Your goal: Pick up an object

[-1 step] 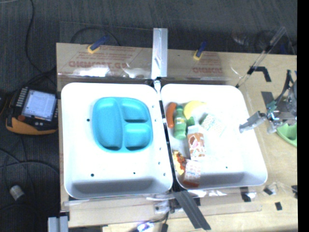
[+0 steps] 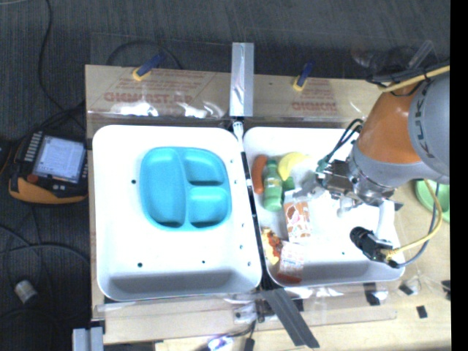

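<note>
Pendant (image 2: 51, 165): a handheld unit with a lit screen, orange-edged, lying on the dark floor left of the bench; cables are trailing around it.

Left bin (image 2: 117, 254): a shallow white bin sitting on the bench's left half; it is holding a blue divided tray (image 2: 186, 185), three compartments, lying flat near the bin's middle.

Divider (image 2: 242, 86): a metal strip running between the two bins, at the far edge.

Right bin (image 2: 329, 269): a white bin sitting just beside the left one; its contents are crowding the left wall. Far end: an orange piece (image 2: 258, 174) lying against the wall; a green bottle (image 2: 272, 185) lying just beside it; a yellow round item (image 2: 292, 164) touching the bottle's far side. Middle: a white and orange packet (image 2: 297, 219) lying near the bottle. Near end: a second printed packet (image 2: 291, 258) and small red and yellow items (image 2: 271, 243) lying by the wall.

Arm (image 2: 395, 137): grey with an orange band, reaching in from the right over the right bin; gripper (image 2: 330, 180) is hovering beside the yellow item and above the packet; whether the claw is wide or narrow, cannot tell.
</note>
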Tool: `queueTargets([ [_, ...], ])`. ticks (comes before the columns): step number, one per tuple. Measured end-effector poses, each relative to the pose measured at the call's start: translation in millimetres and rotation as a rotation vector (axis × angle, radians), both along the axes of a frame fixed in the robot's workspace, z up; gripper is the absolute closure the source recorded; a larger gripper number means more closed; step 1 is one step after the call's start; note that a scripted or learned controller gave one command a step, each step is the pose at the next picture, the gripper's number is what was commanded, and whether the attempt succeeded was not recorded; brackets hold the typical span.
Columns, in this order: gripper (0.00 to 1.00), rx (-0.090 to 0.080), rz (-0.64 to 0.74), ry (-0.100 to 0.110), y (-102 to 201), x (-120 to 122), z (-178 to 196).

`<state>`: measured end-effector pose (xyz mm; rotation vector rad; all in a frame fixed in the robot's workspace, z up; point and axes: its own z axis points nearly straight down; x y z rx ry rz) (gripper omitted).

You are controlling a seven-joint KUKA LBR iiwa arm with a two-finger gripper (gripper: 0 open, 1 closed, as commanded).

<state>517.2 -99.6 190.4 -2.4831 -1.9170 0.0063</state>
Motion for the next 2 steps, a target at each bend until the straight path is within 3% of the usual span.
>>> queueTargets([
  [1, 0.0, -0.002, 0.191, -0.014, -6.6, 13.9, -100.9],
  [2, 1.0, 0.0, 0.191, -0.011, -6.7, 13.5, -92.2],
])
